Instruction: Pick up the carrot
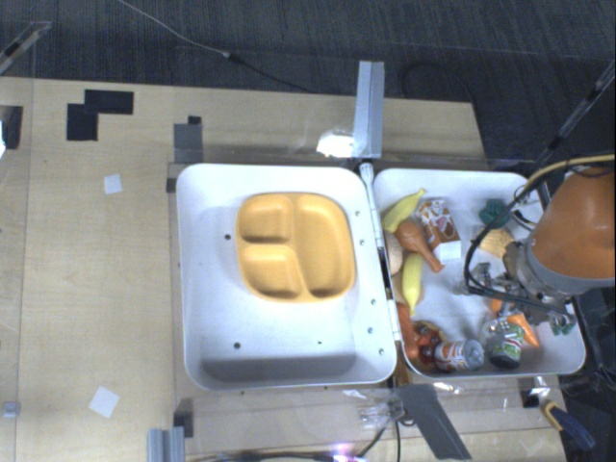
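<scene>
Carrot (526, 333) low in the right bin (452, 183), near the front right corner, orange body partly tucked beneath the arm's wrist. Gripper (513, 306) hanging right over it, close above, orange band and grey housing blocking the look-in. Open or shut, holding or not: cannot tell from up here. Just beside the carrot, a small can (505, 347), and a bottle (452, 355) lying along the front wall. Over by the divider, two bananas (412, 279) with a brown drumstick-shaped piece (421, 242) between them. Across in the left bin (207, 287), a yellow compartment tray (294, 245), sitting flat, well apart from the gripper.
</scene>
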Motion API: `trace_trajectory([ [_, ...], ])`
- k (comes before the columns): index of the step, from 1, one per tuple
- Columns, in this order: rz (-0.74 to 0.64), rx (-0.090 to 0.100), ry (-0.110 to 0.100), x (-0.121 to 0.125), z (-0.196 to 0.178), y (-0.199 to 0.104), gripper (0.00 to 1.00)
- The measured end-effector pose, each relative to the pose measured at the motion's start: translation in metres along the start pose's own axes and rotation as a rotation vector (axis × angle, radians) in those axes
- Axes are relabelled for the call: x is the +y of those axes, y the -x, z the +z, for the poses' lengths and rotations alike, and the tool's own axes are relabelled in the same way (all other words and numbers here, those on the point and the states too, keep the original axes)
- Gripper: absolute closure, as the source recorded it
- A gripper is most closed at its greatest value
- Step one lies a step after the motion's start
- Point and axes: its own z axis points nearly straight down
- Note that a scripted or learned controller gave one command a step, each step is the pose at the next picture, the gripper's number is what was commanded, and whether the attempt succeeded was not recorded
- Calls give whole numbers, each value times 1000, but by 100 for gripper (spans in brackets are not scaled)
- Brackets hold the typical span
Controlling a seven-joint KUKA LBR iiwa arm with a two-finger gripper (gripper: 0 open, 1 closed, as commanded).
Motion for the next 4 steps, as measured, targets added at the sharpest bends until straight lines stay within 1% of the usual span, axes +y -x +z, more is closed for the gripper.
trace_trajectory([
  [1,-5,-10,-5,0,-13,4,100],
  [2,-257,4,3,39,-2,24,100],
  [3,-717,-2,-3,-8,-1,22,100],
  [4,-844,5,5,-43,-6,11,100],
])
